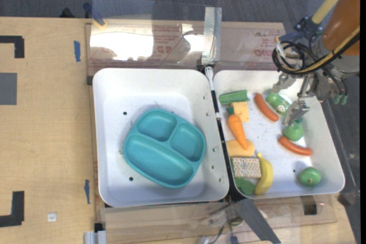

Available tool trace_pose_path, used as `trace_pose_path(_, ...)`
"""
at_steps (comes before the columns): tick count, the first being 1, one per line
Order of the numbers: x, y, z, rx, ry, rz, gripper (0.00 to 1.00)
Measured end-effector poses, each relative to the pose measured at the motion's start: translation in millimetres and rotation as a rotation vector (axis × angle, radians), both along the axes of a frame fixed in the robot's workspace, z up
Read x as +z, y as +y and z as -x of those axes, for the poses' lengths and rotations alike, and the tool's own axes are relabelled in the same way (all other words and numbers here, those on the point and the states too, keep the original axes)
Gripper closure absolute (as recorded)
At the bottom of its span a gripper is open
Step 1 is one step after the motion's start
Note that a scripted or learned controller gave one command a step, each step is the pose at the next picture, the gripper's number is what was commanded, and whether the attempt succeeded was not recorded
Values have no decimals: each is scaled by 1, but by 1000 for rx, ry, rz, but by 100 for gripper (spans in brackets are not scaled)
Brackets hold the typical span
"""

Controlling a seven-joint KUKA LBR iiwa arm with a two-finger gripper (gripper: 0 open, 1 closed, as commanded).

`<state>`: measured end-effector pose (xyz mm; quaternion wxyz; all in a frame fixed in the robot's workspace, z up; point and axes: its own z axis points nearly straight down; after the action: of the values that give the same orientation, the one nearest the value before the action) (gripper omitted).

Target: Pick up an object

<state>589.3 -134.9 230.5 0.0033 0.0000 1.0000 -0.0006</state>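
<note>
Where gripper (pixel 290 101) hovers: crowding sausages (pixel 266 107).

Wooden bench (pixel 40 123), two white bins (pixel 108 94) side by side

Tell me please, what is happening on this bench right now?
A grey robot arm with an orange band reaches in from the right, and its hand hangs over the right shallow white bin. That bin holds toy food: an orange plastic carrot, a yellow plastic banana, two red sausages, several green pieces and a cracker. The hand is just above a round green toy fruit, but nothing is visibly held between its fingers. The left white bin holds a teal divided plate, untouched.
</note>
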Motion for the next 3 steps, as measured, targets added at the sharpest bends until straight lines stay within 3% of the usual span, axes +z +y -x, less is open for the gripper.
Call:
trace_pose_path(1, -138, -10, -76, 39, 2, 0, 0)
trace_pose_path(2, -142, 4, -77, 51, 8, 3, 0)
trace_pose_path(3, -142, -3, -60, -9, 0, -1, 0)
